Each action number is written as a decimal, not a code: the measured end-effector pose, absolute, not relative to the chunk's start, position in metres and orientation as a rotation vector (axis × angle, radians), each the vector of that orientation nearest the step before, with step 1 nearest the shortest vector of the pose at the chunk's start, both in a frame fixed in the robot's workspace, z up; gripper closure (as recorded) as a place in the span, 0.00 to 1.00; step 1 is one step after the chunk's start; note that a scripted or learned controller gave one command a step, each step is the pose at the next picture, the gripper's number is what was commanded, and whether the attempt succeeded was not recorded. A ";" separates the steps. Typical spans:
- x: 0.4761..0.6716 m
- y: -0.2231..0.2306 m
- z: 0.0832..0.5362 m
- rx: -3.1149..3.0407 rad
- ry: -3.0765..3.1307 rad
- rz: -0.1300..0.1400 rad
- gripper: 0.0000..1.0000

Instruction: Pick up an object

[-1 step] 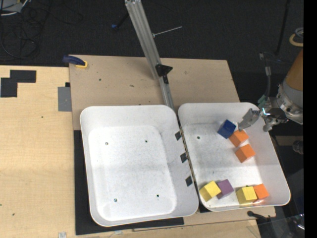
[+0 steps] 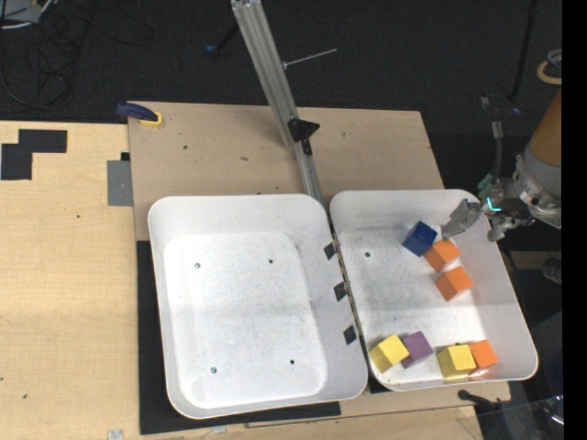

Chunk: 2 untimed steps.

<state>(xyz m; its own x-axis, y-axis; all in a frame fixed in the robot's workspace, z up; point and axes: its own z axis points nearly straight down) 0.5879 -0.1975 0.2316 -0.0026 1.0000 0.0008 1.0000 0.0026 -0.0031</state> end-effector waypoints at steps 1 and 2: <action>0.585 -0.199 0.167 -2.216 -2.215 0.007 0.00; 0.586 -0.195 0.127 -2.223 -2.225 0.000 0.00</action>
